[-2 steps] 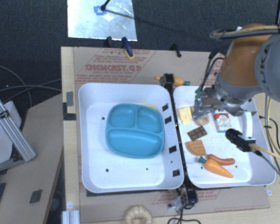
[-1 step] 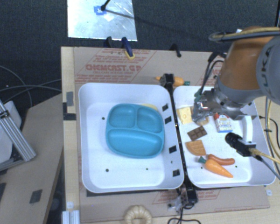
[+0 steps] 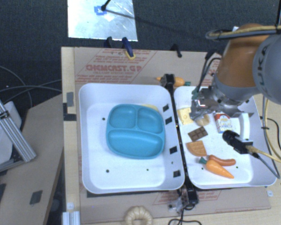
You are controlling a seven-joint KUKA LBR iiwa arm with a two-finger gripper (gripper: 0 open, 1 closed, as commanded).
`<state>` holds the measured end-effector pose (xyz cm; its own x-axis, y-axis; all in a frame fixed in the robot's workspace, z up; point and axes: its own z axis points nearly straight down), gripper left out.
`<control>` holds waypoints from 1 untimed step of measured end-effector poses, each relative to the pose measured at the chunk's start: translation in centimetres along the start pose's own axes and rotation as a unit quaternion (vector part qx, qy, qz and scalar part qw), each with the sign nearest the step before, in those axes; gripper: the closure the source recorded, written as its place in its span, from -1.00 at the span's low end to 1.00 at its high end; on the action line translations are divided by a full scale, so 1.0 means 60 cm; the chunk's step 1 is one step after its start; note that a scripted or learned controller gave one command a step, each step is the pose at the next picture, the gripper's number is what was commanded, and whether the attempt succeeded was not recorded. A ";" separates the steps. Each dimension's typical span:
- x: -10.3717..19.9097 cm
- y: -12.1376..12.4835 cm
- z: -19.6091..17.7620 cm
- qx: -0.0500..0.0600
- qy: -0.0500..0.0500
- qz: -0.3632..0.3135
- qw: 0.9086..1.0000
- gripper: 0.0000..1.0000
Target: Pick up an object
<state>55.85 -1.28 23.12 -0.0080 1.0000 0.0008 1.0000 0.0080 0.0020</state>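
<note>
Right bin (image 3: 253,178): cheese slice (image 3: 183,115), chocolate square (image 3: 197,133) and carrot (image 3: 218,167) are laid loose, presumably for single picking. Gripper (image 3: 200,112) is positioned just beside the cheese slice; its closure cannot be told.

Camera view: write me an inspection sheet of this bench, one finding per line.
Surface: left white bin and right white bin side by side on a printed cardboard sheet.
Job's things: in the right bin, orange toy carrots, brown square tile, orange wedge, yellow flat slice, red-and-white small pack; in the left bin, blue divided plastic plate.
Clutter: beige ring at the bench's near edge; blue clamp at the far edge.
Grippers: grey gripper low over the right bin, beside the yellow slice.
Cables: thin grey cables on the dark floor at left.
Surroundings: shiny foil sheet beyond the bench; aluminium frame at left.
</note>
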 end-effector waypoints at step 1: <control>0.002 -0.004 0.005 0.000 0.000 0.001 1.000 1.00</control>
<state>55.61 -1.18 22.82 -0.0063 1.0000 0.0000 1.0000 0.0063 0.0013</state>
